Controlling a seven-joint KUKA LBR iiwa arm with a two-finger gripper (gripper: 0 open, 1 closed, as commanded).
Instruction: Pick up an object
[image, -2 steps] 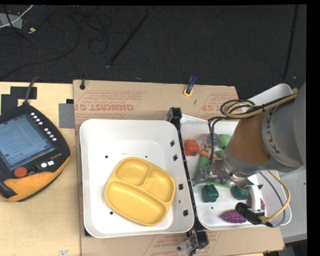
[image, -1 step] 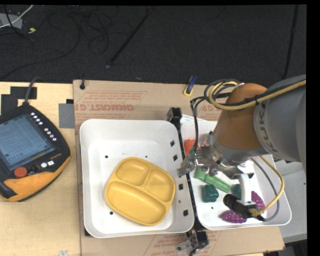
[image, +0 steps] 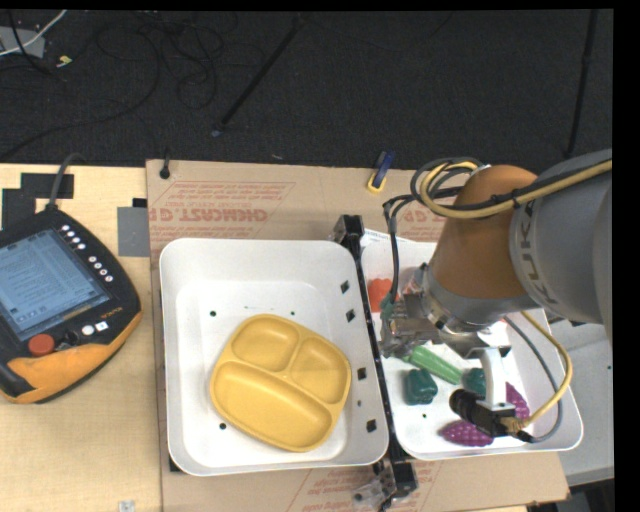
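The gripper (image: 408, 335) hangs low in the right white bin (image: 556, 425), near a long green toy (image: 437, 362) (fingers hidden, so I cannot tell). A yellow divided plate (image: 281, 381) lies in the left white bin (image: 200, 270).

Upside-down red print on cardboard
The cardboard sheet (image: 250, 205) under the bins bears red lettering, inverted and too blurred to read reliably.

Tan wood bench (image: 80, 440) w/ cardboard sheet (image: 240, 205), black carpet floor (image: 300, 80) behind, cables (image: 130, 50) strewn.
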